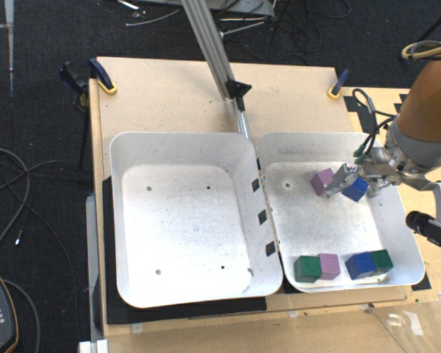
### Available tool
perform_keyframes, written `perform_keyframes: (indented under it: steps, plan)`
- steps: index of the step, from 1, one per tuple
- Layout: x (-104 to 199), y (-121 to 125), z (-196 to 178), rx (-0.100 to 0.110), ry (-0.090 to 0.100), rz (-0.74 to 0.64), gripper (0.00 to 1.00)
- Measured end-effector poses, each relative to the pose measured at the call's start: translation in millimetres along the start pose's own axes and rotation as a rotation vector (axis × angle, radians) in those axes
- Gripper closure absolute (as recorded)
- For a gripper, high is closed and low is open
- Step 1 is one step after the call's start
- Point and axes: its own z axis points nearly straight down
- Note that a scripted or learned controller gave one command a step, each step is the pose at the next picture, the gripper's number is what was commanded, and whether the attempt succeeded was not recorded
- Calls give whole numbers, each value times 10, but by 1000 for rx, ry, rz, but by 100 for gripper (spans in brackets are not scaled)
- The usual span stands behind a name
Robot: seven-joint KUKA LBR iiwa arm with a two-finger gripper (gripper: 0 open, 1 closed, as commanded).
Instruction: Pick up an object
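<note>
My hand [347,180] hovers over the blue block [355,190], beside the purple block [322,182]; whether it grips, I cannot tell. Blocks look light, rigid (flat sides suit pinching).

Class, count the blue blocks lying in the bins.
2. One small blue block lies in the right white bin by the pincer; another blue block sits near that bin's front edge. The arm may hide more.
</note>
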Motion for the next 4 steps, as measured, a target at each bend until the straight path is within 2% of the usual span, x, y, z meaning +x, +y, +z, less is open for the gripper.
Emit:
perform_keyframes:
  steps: [1,2,3,4]
  plan:
    - [-284,761,659,-1,-3,-3,0]
    - [-62,954,1410,-2,-3,-5,0]
    - [-202,-8,1034,3,-1,4,0]
    - [-241,-267,1402,1,0,2,0]
